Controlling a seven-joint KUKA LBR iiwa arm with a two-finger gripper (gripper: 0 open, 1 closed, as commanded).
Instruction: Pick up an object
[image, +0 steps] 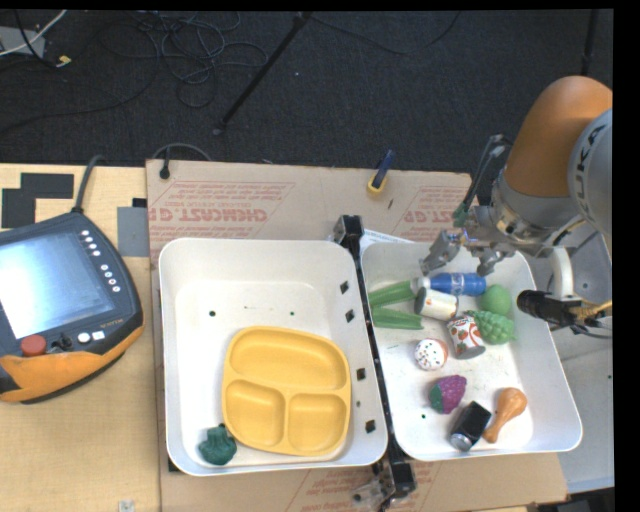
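Gripper (463, 252) hangs over the far end of the right bin (560, 400), its two fingers apart and nothing between them. We take the blue-and-white bottle (453, 288) as our landmark: it lies on its side directly below the fingers, and we judge it the likeliest thing to lift. Touching the bottle on its near-left side lies a white cylinder (435, 304); left of that, green stalks (395, 305); right of the bottle sits a knobbly green toy (496, 322); nearer us than the bottle, a spotted ball (431, 353). To do this well, we should straddle the bottle across its narrow width, descend straight, keep the fingers away from the cylinder, and close only once low enough.
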